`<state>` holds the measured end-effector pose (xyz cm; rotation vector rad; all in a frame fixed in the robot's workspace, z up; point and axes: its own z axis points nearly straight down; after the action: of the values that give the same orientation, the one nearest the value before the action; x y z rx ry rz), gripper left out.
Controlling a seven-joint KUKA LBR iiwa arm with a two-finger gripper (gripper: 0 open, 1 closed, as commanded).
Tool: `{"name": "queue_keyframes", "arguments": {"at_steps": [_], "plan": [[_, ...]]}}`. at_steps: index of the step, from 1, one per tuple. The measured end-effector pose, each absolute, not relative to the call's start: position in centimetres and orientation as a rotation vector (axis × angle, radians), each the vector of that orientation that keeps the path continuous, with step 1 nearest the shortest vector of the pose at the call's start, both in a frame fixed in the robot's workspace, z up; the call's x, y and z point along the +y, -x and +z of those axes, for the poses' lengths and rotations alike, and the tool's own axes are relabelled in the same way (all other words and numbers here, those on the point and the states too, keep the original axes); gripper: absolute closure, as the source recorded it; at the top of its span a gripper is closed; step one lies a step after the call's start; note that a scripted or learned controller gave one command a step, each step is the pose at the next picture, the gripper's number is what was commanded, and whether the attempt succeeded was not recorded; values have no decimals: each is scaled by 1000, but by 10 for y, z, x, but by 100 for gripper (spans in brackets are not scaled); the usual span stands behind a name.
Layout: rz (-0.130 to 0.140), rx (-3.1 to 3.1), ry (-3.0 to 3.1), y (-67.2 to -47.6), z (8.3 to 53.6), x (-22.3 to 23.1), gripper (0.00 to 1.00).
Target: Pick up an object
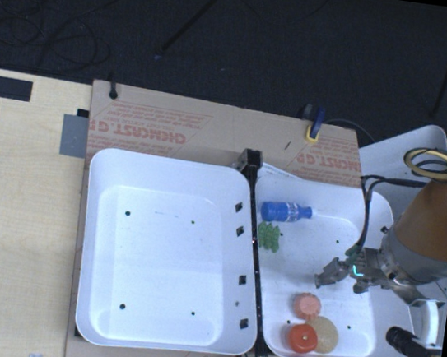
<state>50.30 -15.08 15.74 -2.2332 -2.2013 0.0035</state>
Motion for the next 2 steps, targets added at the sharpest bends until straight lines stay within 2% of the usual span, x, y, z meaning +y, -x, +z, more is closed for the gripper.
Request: {"name": "queue_keyframes", "arguments": {"at_steps": [1, 2], "plan": [[2, -2219, 2224, -474, 209, -193, 0], [1, -2222, 2222, -476, 83, -168, 0]]}}
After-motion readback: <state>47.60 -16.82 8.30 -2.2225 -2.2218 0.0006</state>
